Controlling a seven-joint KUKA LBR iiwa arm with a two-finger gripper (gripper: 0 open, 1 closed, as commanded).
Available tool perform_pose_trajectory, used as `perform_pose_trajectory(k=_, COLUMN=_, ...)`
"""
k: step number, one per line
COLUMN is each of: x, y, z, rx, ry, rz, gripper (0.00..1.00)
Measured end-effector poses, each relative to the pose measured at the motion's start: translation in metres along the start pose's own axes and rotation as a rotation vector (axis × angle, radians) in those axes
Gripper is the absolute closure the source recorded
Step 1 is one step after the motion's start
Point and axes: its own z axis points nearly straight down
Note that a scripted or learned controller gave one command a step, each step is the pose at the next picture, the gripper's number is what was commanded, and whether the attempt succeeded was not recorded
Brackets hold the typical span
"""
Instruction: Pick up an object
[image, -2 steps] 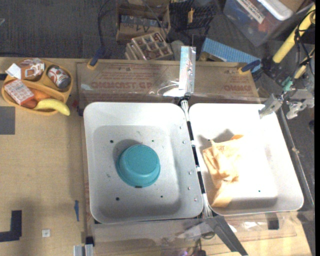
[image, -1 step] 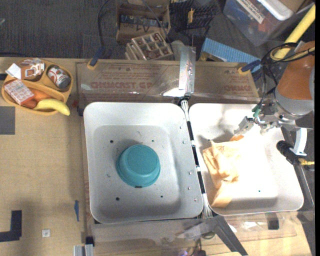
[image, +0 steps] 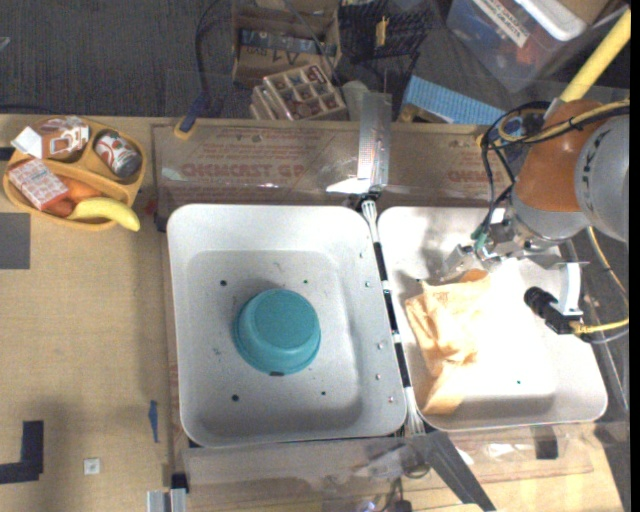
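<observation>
Left shallow white bin (image: 200, 250): sitting at lower centre of the frame, nearest the viewer, and bearing one item on its floor.

Right shallow white bin (image: 560, 390): lying just beside the first, their rims touching along a central seam, occupying the lower right.

Grey arm with an orange band (image: 560, 170): reaching in from the upper right, its wrist hanging over the right bin's upper portion.

Crumpled orange-tan cloth (image: 450, 330): lying in the left half of the right bin, stretching from near the bin's middle down toward its lower left corner; its upper edge is rising toward the gripper.

Teal round plastic bowl (image: 279, 330): resting upside down near the middle of the left bin, well apart from the arm.

Yellow tray of toy food (image: 70, 180): sitting on the bench at the upper left, holding a banana and small packets.

Two-finger gripper (image: 470, 258): hovering at the cloth's top edge, touching or just above it; whether its fingers are spread or pressed together is too small and blurred to tell.
</observation>
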Motion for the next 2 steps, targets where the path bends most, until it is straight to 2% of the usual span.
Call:
perform_pose_trajectory(k=1, x=0.061, y=-0.001, z=-0.001, rx=-0.003, ry=0.001, rz=-0.196, gripper=0.00)
perform_pose_trajectory(k=2, x=0.046, y=0.024, z=0.000, rx=-0.005, ry=-0.003, rz=0.026, gripper=0.00)
